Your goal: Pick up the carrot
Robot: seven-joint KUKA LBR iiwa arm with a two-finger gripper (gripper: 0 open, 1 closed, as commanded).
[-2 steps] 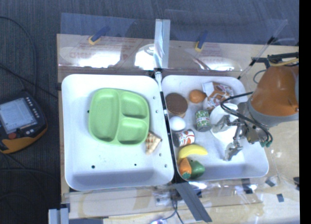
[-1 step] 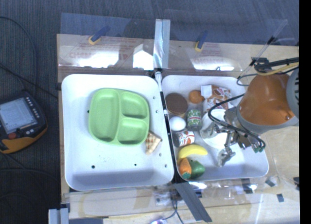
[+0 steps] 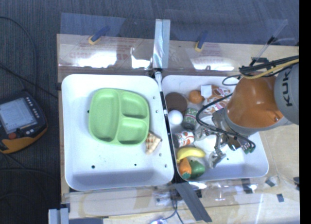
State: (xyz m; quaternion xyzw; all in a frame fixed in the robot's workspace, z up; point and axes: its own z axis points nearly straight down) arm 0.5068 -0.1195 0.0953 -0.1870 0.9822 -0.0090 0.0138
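We count one green tray (image 3: 118, 116) in the left bin (image 3: 73, 135), one carrot (image 3: 184, 168) low in the right bin's (image 3: 255, 167) crowded pile, and the tool (image 3: 218, 156), its state unclear to us.

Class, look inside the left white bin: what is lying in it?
Inside the left white bin lie a green divided plate, its compartments bare, and a waffle-like wedge touching its near-right corner. Whatever sits beneath the plate is covered.

Orange carrot (image 3: 184, 168), yellow banana (image 3: 189, 153), green plate (image 3: 118, 116), white bins (image 3: 77, 167).
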